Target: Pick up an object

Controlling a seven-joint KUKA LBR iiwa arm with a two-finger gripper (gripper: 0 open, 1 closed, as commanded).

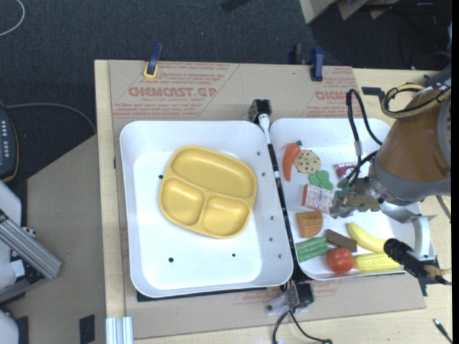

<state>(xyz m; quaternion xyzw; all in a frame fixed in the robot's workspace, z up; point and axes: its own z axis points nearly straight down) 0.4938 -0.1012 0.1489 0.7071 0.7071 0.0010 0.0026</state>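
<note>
Over the right bin [315,131], the grey-and-orange arm [416,153] reaches in from the right, and its gripper [349,201] sits low among the toy food, just right of a small white packet with red and green print [318,196]. Whether those fingers are parted or pinched is impossible to make out from up here, and nothing can be seen clamped between them. Around it the bin is crowded: an orange carrot [288,160] and a speckled cookie [308,163] toward the far side, an orange cracker square [310,223] just below the packet, then a green piece [311,249], a brown bar [340,239], a red tomato [341,261], a banana [367,238] and a yellow corn cob [375,263] along the near edge. Across the divide, the left bin [143,192] carries a yellow three-compartment plate [207,191], lying flat, well apart from the gripper.
</note>
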